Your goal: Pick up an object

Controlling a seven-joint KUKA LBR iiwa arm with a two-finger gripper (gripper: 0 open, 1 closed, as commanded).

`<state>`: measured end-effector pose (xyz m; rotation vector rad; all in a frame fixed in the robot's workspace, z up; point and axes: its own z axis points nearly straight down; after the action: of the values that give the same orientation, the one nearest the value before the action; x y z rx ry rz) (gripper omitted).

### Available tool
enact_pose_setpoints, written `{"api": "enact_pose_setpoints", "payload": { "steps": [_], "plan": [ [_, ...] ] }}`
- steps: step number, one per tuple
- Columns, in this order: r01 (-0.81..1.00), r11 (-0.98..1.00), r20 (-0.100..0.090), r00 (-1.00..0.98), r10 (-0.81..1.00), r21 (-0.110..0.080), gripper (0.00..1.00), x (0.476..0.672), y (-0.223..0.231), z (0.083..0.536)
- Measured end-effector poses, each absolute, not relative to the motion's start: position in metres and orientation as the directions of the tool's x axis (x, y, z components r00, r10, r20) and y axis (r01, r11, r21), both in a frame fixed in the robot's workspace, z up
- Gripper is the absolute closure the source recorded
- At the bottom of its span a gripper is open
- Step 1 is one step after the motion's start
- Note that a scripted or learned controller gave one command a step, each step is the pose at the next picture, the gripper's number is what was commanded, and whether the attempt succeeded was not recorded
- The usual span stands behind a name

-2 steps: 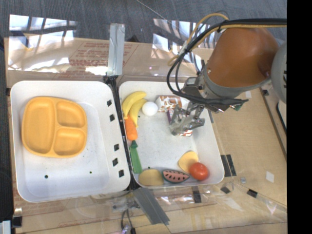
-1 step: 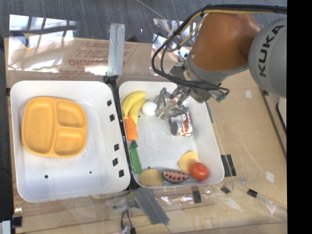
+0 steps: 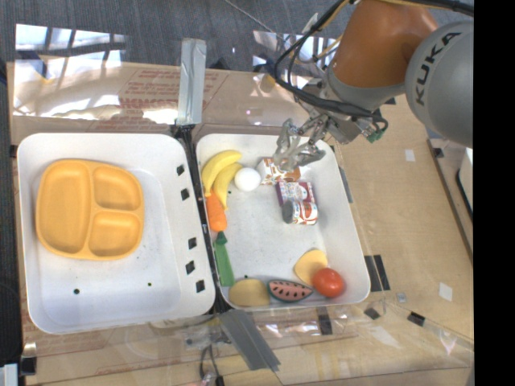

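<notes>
My gripper (image 3: 288, 155) hangs over the far part of the right bin (image 3: 342, 223), pointing down and to the left from the grey wrist. Its tip is just above a small white and orange item (image 3: 272, 170), touching or nearly so. A red and white packet (image 3: 299, 201) lies just in front of it, with a dark grey piece (image 3: 288, 212) at its left side. A white ball (image 3: 246, 179) rests left of the gripper, against two bananas (image 3: 219, 171).
Along the right bin's left wall lie a carrot (image 3: 216, 213) and a green piece (image 3: 223, 265). Its near edge holds a yellow lump (image 3: 249, 292), a watermelon slice (image 3: 290, 289), a tomato (image 3: 328, 281) and a yellow wedge (image 3: 311, 262). An orange divided plate (image 3: 88, 207) sits in the left bin (image 3: 161, 296).
</notes>
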<state>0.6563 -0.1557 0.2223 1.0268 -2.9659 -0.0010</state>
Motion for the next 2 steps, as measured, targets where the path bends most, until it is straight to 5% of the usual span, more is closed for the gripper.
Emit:
{"api": "enact_pose_setpoints", "payload": {
  "steps": [1,2],
  "plan": [
    [-0.925,0.379,0.001,-0.379,-0.925,-0.001,1.0,0.558,-0.201,0.26],
    [-0.871,0.492,-0.002,-0.492,-0.871,0.006,1.0,0.657,-0.172,0.184]
  ]
}}
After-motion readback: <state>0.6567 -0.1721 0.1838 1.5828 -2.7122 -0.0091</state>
